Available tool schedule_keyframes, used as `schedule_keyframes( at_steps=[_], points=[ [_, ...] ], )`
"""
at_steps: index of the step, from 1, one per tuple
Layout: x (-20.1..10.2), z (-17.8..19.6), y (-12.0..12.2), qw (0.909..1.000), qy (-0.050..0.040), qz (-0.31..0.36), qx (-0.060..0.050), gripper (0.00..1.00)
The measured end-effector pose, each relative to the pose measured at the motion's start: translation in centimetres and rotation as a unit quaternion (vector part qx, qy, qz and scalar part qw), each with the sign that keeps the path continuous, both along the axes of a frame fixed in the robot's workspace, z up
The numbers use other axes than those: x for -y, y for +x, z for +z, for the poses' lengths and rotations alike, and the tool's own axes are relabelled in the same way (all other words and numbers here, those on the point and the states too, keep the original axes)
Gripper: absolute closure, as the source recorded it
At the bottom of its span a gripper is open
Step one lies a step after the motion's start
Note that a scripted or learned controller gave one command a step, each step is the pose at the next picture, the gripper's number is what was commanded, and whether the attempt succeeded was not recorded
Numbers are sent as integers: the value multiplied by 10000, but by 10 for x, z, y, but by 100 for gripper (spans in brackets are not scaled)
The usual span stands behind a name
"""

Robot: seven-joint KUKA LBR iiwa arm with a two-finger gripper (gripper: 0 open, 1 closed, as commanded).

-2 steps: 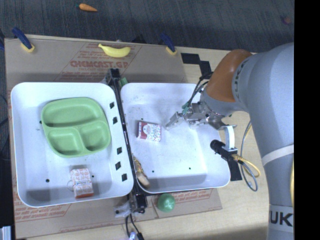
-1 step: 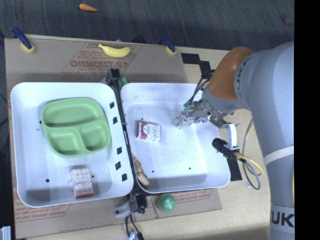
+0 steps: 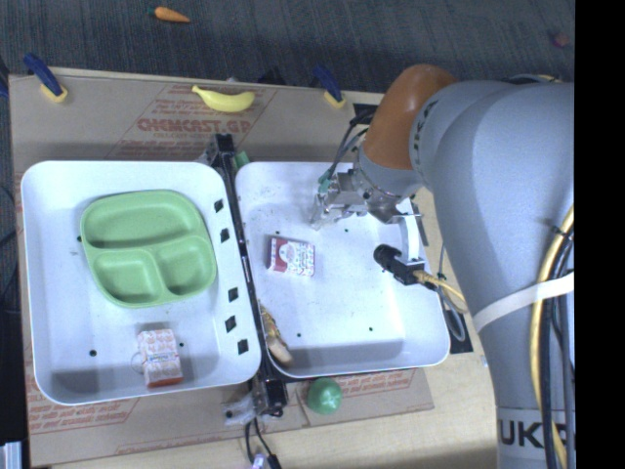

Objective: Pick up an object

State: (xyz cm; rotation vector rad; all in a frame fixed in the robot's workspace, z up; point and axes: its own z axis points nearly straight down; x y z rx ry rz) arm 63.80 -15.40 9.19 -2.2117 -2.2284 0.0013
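Hovering my pincer (image 3: 330, 206) over right bin (image 3: 391, 340), near its back edge; cannot tell its grip. Red-white carton (image 3: 292, 257) lies just beside, untouched.

Grey arm (image 3: 508, 233), orange wrist band (image 3: 405, 115), yellow cables (image 3: 557, 262), metal hand (image 3: 337, 203)

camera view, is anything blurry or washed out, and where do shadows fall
Camera view: soft throughout, print on the small red and white carton unreadable; the white bins look bright but not blown out; faint shadows lie along their near inner walls; the claw is too blurred to make out.
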Motion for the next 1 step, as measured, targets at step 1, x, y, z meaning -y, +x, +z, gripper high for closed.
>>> schedule_keyframes(
  at_steps=[1],
  points=[
    [-84,102,9,10000,8,-2,23,100]
  ],
)
